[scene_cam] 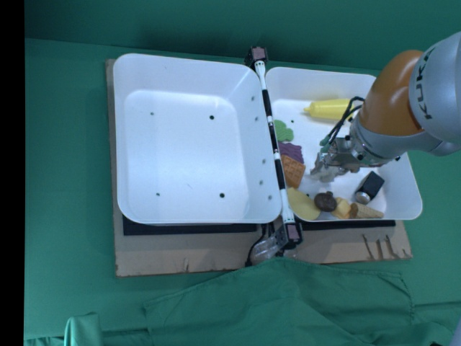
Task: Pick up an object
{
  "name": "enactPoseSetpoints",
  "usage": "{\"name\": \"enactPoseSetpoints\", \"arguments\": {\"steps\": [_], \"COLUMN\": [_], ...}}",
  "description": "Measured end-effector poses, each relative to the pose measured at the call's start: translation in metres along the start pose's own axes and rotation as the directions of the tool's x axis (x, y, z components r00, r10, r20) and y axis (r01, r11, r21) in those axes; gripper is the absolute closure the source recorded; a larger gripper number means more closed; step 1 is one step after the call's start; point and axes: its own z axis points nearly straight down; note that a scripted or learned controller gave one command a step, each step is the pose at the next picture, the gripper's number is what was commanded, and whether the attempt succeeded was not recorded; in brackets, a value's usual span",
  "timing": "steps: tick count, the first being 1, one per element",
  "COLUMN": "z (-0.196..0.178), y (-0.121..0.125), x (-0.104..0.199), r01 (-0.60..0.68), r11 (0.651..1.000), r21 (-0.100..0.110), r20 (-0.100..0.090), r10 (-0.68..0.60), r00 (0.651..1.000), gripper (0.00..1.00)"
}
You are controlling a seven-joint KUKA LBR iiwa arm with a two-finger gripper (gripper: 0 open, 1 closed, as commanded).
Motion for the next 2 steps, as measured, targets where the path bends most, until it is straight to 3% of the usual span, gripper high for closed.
{"name": "enactPoseSetpoints", "arguments": {"steps": [1, 2], "z": [-0.076, -0.099], "y": [0.036, 0.036], "x": [-0.06, -0.026], "r01": [0.0, 0.005], "r11": [1.0, 1.0], "r21": [0.006, 0.002], "r20": [0.001, 0.0], "r10": [0.0, -0.005], "r00": [1.0, 1.0], "gripper": [1.0, 1.0]}}
